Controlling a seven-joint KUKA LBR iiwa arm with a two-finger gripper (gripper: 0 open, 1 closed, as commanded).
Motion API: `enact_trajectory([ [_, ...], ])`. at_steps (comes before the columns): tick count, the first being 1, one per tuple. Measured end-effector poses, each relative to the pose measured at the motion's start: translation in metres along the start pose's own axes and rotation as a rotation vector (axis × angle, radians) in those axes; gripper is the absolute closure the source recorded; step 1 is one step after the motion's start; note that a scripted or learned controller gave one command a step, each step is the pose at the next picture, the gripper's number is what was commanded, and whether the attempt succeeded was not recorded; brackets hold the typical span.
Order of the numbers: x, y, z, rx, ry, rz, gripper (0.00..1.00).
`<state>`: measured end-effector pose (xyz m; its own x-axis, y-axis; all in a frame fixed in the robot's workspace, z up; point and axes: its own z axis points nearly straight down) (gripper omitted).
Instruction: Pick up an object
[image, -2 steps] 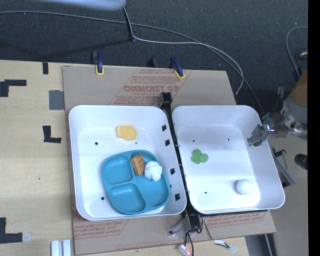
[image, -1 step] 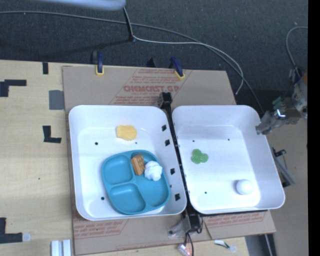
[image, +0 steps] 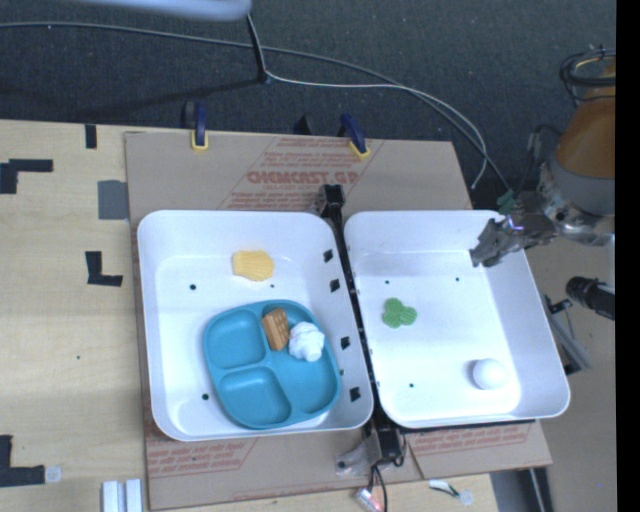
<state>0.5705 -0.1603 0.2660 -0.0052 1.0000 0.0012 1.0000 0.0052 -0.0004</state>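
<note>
Gripper (image: 492, 245) poised at the far right corner of the right bin (image: 530, 330), nothing between its fingers.

Nearest the camera in that bin lies a white ball (image: 489, 374); farther in, a green piece (image: 400, 314) sits well apart from it. In the left bin (image: 165, 300), a blue tray (image: 245, 375) with 3 compartments carries a brown block (image: 275, 328) touching a white lump (image: 307, 341); a yellow piece (image: 253, 265) lies beyond. How wide the claw stands I cannot tell. The green piece looks the safest target: clear of walls, so descend straight over its middle.
</note>
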Motion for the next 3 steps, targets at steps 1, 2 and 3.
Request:
enact_trajectory([
  [1, 0.041, 0.013, 0.004, 0.000, 0.000, 0.001, 1.00],
  [2, 0.097, 0.028, 0.002, 0.000, 0.000, 0.000, 1.00],
  [3, 0.149, 0.030, 0.016, 0.001, -0.001, 0.001, 1.00],
])
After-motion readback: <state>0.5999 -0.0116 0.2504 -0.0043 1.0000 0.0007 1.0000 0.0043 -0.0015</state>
